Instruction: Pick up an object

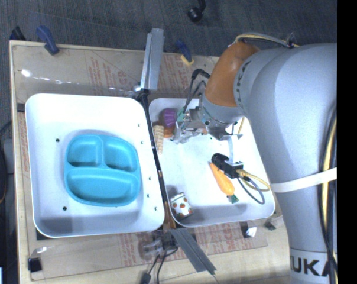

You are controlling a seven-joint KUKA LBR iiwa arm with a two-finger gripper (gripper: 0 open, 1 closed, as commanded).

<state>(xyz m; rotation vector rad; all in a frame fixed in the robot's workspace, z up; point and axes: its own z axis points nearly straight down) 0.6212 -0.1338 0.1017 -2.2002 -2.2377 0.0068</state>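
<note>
Dark carpet surrounds the wooden bench (pixel 96 250), where two white bins sit side by side. From my remote seat, the claw (pixel 185 129) hangs low over the upper left corner of the right bin (pixel 226 220); from this angle I cannot tell whether it is released or clenched, and I see nothing held in it. Just to its left lies a small purple object (pixel 168 117) against the bin's far wall, and just below that a tan ribbed piece (pixel 159 136) along the left wall. Farther out, an orange carrot (pixel 223 182) with a green tip lies at a slant in the lower right part of the same bin. A small white cube (pixel 179 206) with coloured spots sits in the lower left corner. The grey arm (pixel 285 111) with its orange band (pixel 226 76) covers the bin's right side. In the left bin (pixel 42 158) a blue divided plate (pixel 101 170) rests in the middle.
</note>
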